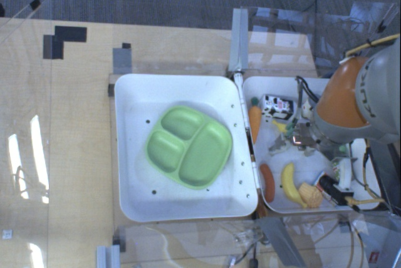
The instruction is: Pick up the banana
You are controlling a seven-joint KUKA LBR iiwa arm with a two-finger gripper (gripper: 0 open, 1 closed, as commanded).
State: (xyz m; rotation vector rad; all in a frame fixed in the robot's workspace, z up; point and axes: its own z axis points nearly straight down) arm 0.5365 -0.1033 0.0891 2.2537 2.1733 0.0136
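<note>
The yellow banana (287,181) lies in the right bin (282,84), near its front edge, curving from the bin's middle toward the front. My gripper (292,140) hangs over the middle of the right bin, just behind the banana's far tip and apart from it. Nothing shows in its grasp. The grey arm with its orange band (341,104) reaches in from the right and hides the bin's right part.
In the right bin, an orange carrot (254,123) and a red sausage (268,180) lie along the left wall. A tan bread-like piece (310,195) touches the banana's front end. A black-and-white item (278,106) sits at the back. The left bin (131,198) holds a green divided plate (189,146).
</note>
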